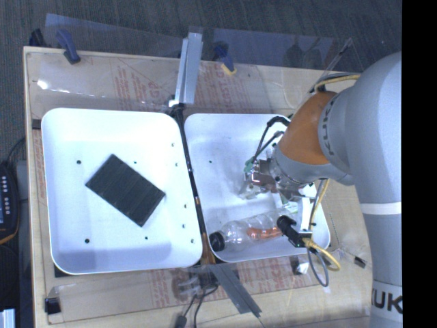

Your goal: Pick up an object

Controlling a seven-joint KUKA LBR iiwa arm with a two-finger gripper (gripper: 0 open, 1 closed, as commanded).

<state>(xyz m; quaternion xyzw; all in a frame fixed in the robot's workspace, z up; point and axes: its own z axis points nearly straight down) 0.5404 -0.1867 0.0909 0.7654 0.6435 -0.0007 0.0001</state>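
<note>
A flat dark grey rectangular pad (125, 189) lies at a slant in the middle of the left bin (61, 135). A clear plastic bottle (247, 231) with a black cap (217, 240) lies on its side along the front wall of the right bin (212, 142); something copper-coloured (263, 234) shows at its right end. My gripper (254, 178) is low over the middle of the right bin, a little behind the bottle and apart from it. The wrist and arm cover the bin's right part.
A metal bar (187, 67) stands behind the seam between the bins. Blue clamps (68, 46) hold a clear sheet at the bench's back edge. Metal strips (232, 289) lie in front of the bins. Bare white floor surrounds the pad in the left bin.
</note>
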